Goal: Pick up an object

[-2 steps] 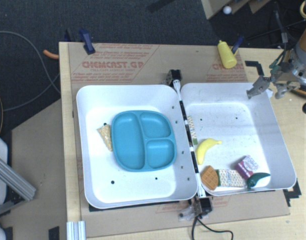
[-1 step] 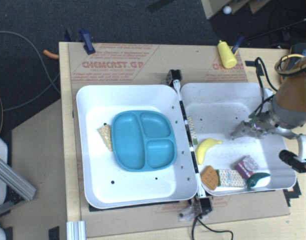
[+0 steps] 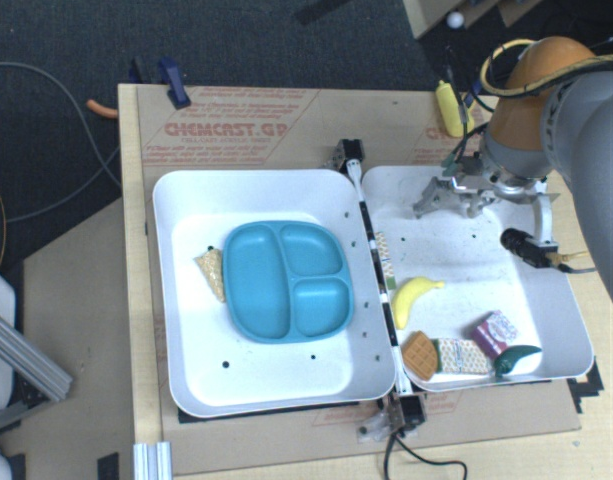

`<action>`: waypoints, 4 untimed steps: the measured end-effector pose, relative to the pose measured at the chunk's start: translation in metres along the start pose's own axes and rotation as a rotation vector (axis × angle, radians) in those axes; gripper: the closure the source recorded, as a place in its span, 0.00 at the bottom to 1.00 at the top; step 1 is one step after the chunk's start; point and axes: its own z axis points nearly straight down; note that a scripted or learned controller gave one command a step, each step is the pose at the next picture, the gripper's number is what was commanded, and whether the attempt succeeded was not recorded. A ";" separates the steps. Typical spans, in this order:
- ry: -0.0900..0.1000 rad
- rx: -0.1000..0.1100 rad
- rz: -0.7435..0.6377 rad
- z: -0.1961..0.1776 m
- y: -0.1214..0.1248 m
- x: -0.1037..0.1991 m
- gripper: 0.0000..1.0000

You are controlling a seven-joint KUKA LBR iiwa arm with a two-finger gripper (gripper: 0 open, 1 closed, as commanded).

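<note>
Table: two shallow white bins are being carried side by side on the table (image 3: 136, 268), over a sheet of printed cardboard; dark carpet is lying beyond it.

Left bin: a blue divided plate (image 3: 286, 278) is sitting at the centre of the left bin (image 3: 176, 208), with a cracker-like piece (image 3: 212, 270) touching its left edge.

Right bin: the graspable items are lying along the near side of the right bin (image 3: 556, 298) — a banana (image 3: 413, 297) beside the divider, a waffle-like disc (image 3: 420, 354), a flat snack bar (image 3: 463, 356), a purple-wrapped item (image 3: 494, 332) and a green-and-white item (image 3: 516, 360).

Gripper: the gripper (image 3: 464, 194) is being held over the far part of the right bin, above bare floor.

Fingers: the fingers are appearing to be spread wide, with nothing being held between them.

Key relation: every candidate is lying toward the near edge of the view from the gripper, well apart from it; the banana is judged nearest, down and slightly left.

Long axis: the banana is lying on a diagonal, stem end toward upper right.

Next move, judged: travel toward the near edge and a wrist turn to close across the banana's short axis are being called for.

Risk, judged: the divider is standing just beside the banana, so finger clearance on that side is being limited.
</note>
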 end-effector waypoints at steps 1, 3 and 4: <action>-0.001 0.004 0.004 0.001 -0.122 -0.021 0.00; -0.003 -0.002 0.002 -0.112 -0.077 -0.069 0.00; 0.016 0.012 -0.003 0.003 0.003 -0.067 0.00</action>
